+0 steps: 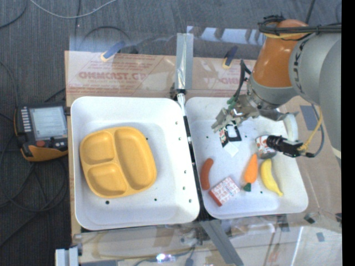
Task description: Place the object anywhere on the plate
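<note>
pincer [227, 125] over right bin [294, 204] | backboard [122, 75] print: "CHEMCAST", faint

I read the yellow plate [117, 161] as smooth glossy plastic, both white bins [166, 204] as smooth semi-gloss plastic, the carrot [251, 169], banana [270, 177] and sausage [206, 173] as shiny moulded plastic, and the small red box [224, 190] as printed matt card.
</note>
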You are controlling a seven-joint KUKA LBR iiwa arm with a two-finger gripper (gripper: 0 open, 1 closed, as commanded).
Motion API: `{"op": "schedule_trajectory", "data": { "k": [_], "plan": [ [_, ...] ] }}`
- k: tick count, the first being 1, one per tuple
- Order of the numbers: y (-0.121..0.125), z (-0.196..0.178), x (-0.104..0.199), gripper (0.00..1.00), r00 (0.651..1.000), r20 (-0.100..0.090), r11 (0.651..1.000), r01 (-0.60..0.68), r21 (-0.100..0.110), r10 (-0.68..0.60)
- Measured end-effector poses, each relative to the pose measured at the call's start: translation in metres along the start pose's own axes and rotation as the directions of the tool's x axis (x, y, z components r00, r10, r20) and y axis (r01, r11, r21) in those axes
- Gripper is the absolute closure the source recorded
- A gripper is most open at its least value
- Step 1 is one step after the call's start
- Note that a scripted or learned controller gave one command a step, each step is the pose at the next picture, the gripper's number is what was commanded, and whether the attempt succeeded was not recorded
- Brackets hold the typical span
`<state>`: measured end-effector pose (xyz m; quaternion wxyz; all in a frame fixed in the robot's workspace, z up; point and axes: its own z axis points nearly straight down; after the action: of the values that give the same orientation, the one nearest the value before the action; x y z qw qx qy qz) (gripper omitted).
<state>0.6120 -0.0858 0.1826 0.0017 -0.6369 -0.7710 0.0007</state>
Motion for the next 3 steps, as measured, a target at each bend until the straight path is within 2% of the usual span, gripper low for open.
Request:
{"op": "schedule_trajectory", "data": {
  "k": [1, 2, 3],
  "plan": [
    [0.065, 0.001, 0.046, 1.0, 0.905, 0.002, 0.905, 0.426, 0.0, -0.426],
    [0.045, -0.033, 0.155, 1.0, 0.884, 0.001, 0.884, 0.467, 0.0, -0.467],
    [0.063, 0.036, 0.222, 1.0, 0.9, 0.0, 0.9, 0.436, 0.003, -0.436]
  ]
}}
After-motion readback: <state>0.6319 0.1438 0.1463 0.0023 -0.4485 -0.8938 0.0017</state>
